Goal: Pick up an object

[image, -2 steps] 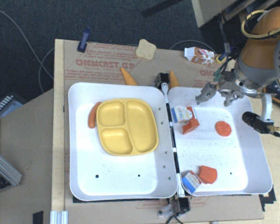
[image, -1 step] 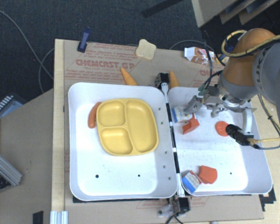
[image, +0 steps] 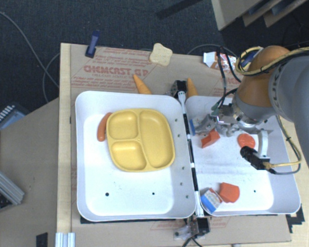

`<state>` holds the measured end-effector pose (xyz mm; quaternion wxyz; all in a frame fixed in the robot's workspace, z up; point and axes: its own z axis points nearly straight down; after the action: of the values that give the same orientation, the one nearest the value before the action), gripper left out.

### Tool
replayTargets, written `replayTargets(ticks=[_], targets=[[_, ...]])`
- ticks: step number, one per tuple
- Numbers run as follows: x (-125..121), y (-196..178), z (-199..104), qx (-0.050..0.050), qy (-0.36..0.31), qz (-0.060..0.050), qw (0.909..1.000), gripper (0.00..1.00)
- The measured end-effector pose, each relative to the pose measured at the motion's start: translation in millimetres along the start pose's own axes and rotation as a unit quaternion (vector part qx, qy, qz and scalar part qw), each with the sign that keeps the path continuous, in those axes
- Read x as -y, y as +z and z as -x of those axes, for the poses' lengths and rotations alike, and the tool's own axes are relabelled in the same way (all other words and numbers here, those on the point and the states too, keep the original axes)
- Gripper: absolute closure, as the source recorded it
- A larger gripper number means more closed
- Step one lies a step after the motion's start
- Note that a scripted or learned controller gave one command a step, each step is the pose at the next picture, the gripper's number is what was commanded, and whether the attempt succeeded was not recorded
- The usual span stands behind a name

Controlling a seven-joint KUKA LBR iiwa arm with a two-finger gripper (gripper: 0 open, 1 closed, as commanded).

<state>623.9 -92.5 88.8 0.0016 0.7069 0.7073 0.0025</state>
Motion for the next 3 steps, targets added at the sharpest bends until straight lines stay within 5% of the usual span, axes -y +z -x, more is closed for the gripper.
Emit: replayTargets(ticks=[1,2,3], targets=[[-0.7,0.0,2.1,-0.001,0.000,0.001,1.0000,0.00],[-1.6,-10.7,2.3,0.000,0.000,0.002,1.0000,1.00],[54.7,-97.1,-30.6,0.000,0.000,-0.002,1.0000,1.00]])
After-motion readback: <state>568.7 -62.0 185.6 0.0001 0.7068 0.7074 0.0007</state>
